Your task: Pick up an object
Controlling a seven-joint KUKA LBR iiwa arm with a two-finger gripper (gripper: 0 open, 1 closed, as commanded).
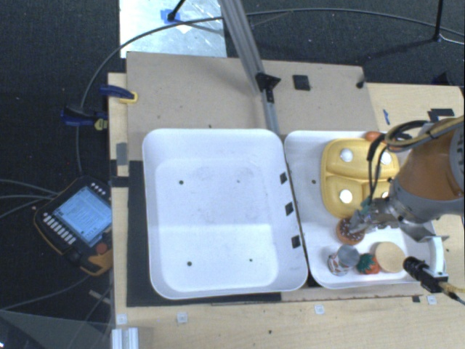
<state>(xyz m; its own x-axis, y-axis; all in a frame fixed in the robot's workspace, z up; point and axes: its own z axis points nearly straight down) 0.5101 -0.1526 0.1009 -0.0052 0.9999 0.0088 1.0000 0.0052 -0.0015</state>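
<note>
white plastic, the left bin (218, 209) shows its bare floor from wall to wall. in the right bin (309, 195), a large yellow object (349, 177) with two pale spots lies toward the far wall. a small brown round piece (350, 230) sits just below it. along the near rim lie a grey piece (341, 259), an orange-and-green toy (368, 263) and a tan disc (389, 257), close together. the gripper (363, 218) hangs over the brown piece; cannot tell how it stands.
</note>
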